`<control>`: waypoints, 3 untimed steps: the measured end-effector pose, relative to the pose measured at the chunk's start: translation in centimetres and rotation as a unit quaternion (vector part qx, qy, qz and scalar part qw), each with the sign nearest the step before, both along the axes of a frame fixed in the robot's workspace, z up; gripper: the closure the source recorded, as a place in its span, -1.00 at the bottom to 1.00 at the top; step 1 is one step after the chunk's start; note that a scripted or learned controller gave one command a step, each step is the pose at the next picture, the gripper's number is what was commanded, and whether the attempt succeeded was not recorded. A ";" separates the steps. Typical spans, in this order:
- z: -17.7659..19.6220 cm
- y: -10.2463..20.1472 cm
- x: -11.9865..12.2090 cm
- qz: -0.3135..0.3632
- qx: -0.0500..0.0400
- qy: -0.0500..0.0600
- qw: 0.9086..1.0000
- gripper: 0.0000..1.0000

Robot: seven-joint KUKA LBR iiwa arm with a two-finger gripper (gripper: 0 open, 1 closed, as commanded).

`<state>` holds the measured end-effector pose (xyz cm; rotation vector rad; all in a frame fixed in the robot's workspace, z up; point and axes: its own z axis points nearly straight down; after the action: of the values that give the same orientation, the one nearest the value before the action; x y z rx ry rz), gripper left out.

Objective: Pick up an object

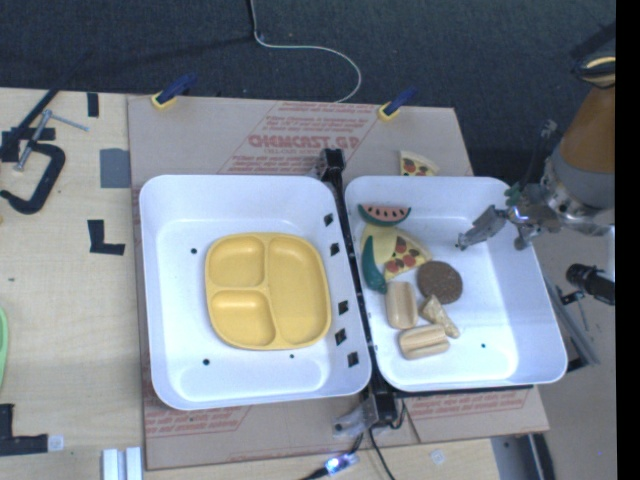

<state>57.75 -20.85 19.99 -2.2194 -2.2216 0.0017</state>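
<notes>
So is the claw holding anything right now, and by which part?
Nothing is held. The claw hangs above the right bin's bare upper right part, apart from the toy food.

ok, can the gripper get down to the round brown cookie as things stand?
Probably yes. The gripper hovers over bare floor of the right bin, and the round brown cookie lies nearby, uncovered on top, though toy food crowds its left.

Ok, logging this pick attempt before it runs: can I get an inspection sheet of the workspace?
Surface: bench with cardboard under two white bins.
Job's things: right bin holds watermelon slice, pizza slice, cookie, green piece, tan pieces.
Clutter: yellow tray in left bin; pizza slice outside bins.
Gripper: gripper over right bin's upper right, holding nothing.
Cables: white cable behind.
Surroundings: clamps, dark floor.
</notes>
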 end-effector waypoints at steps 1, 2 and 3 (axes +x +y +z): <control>-12.1 5.2 -3.8 0.001 0.000 0.002 1.000 -1.00; -11.5 10.7 -0.3 0.000 -0.007 -0.002 1.000 -1.00; -10.3 10.9 -0.1 0.000 -0.002 -0.004 1.000 1.00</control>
<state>57.61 -9.95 9.67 -2.2261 -2.2269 -0.0010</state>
